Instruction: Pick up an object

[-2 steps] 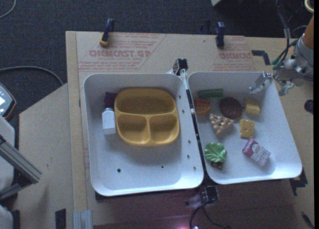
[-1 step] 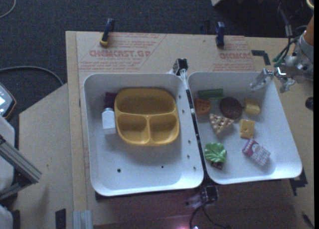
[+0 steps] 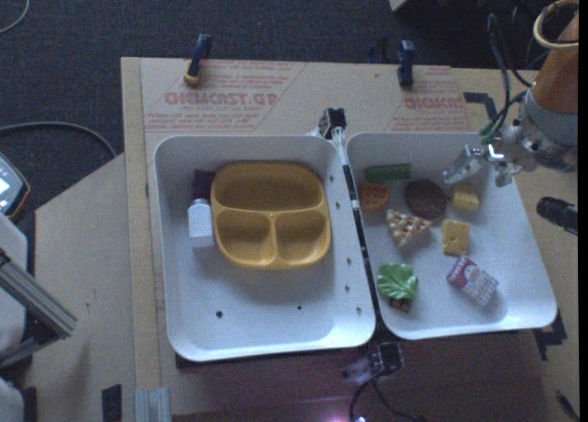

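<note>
Dark carpet [image 3: 110, 16], plywood bench [image 3: 266, 98], two white bins [image 3: 184, 319]

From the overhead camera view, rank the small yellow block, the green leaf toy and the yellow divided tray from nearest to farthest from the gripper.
1. Small yellow block: right bin, just below the gripper.
2. Green leaf toy: right bin's near-left part.
3. Yellow divided tray: left bin, farthest.

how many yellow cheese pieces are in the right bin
2: a small cheese piece at the back beside the claw, and a larger cheese wedge just in front of it. None seems hidden.
</note>
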`<state>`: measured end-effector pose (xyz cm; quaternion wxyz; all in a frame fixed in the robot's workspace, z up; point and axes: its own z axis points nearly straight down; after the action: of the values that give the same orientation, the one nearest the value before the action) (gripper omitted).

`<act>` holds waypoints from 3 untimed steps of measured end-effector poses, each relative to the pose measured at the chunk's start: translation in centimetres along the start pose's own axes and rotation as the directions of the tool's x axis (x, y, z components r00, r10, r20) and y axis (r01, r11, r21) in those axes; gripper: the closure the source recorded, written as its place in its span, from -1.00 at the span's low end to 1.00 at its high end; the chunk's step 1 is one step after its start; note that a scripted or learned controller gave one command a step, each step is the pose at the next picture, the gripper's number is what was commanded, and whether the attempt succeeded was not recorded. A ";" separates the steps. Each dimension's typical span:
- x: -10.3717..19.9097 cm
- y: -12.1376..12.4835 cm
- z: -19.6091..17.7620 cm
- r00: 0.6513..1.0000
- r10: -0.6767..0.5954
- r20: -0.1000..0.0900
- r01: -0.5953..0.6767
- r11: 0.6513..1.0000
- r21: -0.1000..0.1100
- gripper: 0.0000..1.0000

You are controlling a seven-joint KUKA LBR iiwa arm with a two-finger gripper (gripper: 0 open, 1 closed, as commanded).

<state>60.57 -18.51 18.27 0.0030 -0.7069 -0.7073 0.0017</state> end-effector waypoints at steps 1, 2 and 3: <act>0.9 -0.7 5.1 1.000 0.001 -0.001 -0.001 1.000 0.000 -1.00; 0.9 -0.5 9.9 1.000 0.001 0.000 -0.001 1.000 -0.005 -1.00; 0.9 -0.3 8.3 1.000 0.000 0.002 0.000 1.000 -0.016 1.00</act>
<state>60.25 -17.58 10.00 -0.0034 -0.7071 -0.7071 -0.0032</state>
